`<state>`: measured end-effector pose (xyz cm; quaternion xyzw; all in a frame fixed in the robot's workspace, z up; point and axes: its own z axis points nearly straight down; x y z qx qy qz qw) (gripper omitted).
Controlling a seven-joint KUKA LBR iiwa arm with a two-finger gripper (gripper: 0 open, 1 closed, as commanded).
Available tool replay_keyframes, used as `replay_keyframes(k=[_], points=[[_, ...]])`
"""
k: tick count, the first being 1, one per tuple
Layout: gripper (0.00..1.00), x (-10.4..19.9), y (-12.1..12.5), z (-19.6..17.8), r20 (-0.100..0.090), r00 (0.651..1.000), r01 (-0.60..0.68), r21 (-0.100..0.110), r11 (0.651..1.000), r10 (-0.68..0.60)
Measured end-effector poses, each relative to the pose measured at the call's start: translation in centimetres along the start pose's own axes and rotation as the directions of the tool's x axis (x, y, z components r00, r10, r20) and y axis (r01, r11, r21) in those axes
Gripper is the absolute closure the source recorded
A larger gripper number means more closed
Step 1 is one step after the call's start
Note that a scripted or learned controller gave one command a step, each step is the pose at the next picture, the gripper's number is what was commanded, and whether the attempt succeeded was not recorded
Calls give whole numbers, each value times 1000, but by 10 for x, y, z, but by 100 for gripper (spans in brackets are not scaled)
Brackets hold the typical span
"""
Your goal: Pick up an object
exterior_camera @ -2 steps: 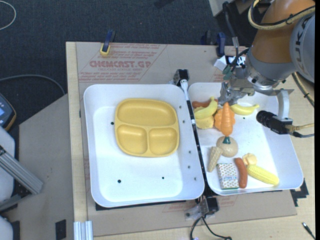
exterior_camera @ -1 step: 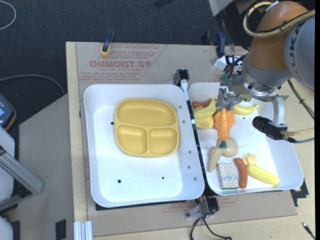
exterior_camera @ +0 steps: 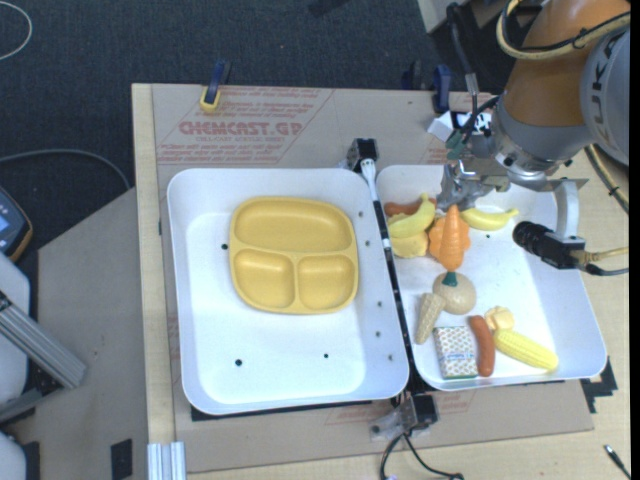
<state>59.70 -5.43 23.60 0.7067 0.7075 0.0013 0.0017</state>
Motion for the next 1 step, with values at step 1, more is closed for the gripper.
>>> replay_keyframes(k=[1], points=[[100,0,-8,21,-1,1000,-2,8,1000,2]])
